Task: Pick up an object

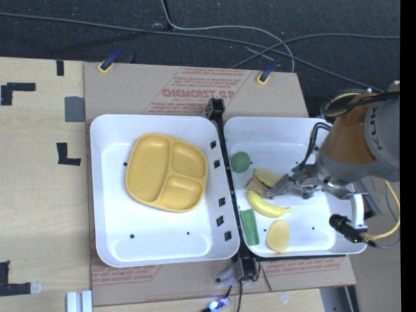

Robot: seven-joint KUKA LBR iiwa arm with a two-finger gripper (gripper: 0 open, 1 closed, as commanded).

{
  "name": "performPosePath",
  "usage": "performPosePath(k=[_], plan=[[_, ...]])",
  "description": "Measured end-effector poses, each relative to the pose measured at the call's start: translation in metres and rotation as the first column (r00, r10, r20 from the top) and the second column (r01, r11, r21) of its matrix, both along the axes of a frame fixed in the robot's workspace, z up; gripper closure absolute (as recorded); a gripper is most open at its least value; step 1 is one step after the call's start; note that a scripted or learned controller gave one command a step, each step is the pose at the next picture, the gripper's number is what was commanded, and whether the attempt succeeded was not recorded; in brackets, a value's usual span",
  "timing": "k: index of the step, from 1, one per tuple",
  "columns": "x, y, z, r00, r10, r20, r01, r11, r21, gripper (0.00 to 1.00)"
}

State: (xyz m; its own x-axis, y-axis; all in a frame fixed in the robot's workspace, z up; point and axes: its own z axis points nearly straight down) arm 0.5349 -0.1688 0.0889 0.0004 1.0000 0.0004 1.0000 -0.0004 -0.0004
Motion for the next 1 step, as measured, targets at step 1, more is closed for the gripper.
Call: performPosePath(k=[1], plan=[[0.0018,0.0006,0.0129,1.000,0.002,0.005,-0.002,1.000,-0.001,1.00]])
